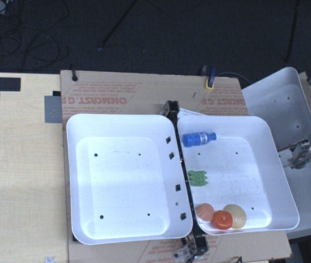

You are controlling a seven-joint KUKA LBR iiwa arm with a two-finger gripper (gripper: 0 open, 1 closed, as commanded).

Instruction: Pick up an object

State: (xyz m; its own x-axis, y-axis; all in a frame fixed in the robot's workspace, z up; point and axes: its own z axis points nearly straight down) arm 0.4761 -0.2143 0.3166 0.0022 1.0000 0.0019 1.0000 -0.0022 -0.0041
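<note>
The right bin (278, 163) serves as the reference for all positions. A blue bottle (199, 139) lies on its side at the far left of this bin, close to the divider where the two bins meet; its long axis runs roughly left to right across the view, with the paler cap end toward the bin's centre. Nearer the middle of the left wall lies a small green object (197, 178). In the near left corner three items are grouped: a pinkish piece (204, 211), a red round piece (223, 219) touching it, and a pale yellow round piece (236, 215) just beside the red one. The left bin (84, 147) adjoins the reference bin along the divider. Outside the reference bin's right wall, at the view's right edge, a small metallic part (302, 153) is seen; whether it belongs to the gripper, and how any jaws stand, cannot be determined. Judgement: no pick has begun. Every candidate lies leftward across the bin from the arm's entry side; the bottle should be grasped across its short width.
</note>
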